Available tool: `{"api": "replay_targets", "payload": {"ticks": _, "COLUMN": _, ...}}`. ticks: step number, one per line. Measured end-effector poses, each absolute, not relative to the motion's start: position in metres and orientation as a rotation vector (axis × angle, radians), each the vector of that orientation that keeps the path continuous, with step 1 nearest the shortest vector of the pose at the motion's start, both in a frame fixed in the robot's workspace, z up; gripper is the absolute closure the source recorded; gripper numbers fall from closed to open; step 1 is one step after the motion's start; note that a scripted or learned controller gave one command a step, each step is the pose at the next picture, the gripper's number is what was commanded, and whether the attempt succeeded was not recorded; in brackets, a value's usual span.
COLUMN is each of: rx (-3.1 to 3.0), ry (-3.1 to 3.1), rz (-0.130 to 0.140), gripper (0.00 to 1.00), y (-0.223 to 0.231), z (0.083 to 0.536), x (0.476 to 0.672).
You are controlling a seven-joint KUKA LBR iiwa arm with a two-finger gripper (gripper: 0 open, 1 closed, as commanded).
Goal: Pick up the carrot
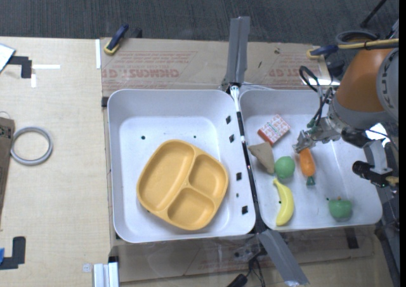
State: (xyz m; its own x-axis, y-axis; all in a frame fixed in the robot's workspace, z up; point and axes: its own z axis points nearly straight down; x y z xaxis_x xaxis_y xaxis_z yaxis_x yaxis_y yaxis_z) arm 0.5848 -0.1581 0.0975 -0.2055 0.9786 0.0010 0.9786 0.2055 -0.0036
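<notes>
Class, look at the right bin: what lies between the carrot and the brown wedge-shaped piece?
In the camera view, a green ball sits between the carrot and the brown wedge, touching the wedge.

A robotics lab or test bench: two shallow white plastic bins (117, 152) sit side by side on a pale wooden bench top (57, 209) over brown cardboard sheeting (171, 66). A grey roll of tape (30, 145) lies at the left, and a blue-and-yellow clamp (116, 39) grips the cardboard's far edge.
</notes>
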Motion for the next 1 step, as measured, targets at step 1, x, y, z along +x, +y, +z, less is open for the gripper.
{"api": "replay_targets", "payload": {"ticks": 1, "rx": -1.895, "ry": -2.505, "rz": 0.003, "gripper": 1.0, "y": -0.1628, "z": 0.214, "x": 0.6277}}
